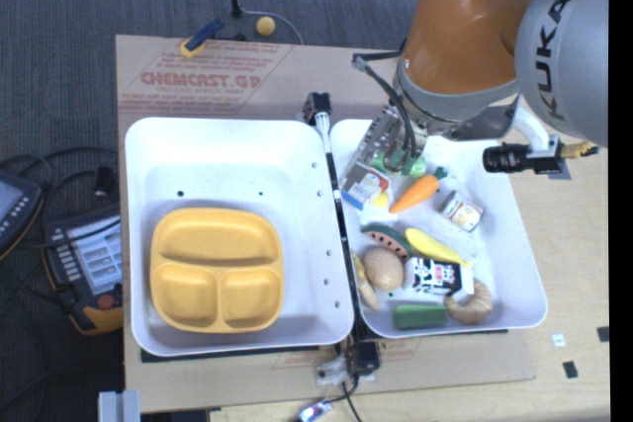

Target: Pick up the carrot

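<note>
The orange carrot (415, 193) with a green top lies slanted in the upper part of the right bin (514, 242). My gripper (384, 153) hangs over that bin's upper-left corner, just up and left of the carrot, below the orange band of the arm. Its tip stands close to a small blue, white and red packet (367, 189). The carrot lies free on the bin floor, apart from the gripper.
Around the carrot lie a small can (461, 211), a banana (432, 245), a watermelon slice (386, 234), a tan egg-like item (382, 269), a black-and-white carton (435, 277), a green cucumber (419, 315) and a bread piece (473, 303). The left bin (227, 153) holds a yellow divided plate (216, 267).
</note>
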`<state>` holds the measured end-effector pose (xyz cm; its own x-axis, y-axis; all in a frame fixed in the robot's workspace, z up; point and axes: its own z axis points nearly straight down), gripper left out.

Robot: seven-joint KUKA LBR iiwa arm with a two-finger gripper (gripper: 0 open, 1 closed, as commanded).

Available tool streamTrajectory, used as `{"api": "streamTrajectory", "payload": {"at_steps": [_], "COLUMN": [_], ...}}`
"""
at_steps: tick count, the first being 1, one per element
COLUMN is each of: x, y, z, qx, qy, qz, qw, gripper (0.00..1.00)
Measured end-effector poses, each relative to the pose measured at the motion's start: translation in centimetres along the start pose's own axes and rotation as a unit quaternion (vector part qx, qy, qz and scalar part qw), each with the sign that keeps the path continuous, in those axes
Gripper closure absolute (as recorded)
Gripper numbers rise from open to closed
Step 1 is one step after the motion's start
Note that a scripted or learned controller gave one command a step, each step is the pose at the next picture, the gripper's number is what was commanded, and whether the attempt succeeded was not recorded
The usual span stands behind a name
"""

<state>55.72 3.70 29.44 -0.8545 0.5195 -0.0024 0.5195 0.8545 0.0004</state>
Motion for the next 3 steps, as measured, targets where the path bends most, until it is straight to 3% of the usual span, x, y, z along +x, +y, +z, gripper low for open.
{"api": "streamTrajectory", "payload": {"at_steps": [1, 2, 3], "x": [0.0, -0.9, -8.5], "y": [0.0, -5.1, -10.7], "z": [0.0, 0.0, 7.6], "qx": [0.000, 0.000, 0.000], "qy": [0.000, 0.000, 0.001], "qz": [0.000, -0.048, -0.168], "qw": [1.0000, 0.9989, 0.9857], "gripper": [0.00, 0.00, 0.00]}}
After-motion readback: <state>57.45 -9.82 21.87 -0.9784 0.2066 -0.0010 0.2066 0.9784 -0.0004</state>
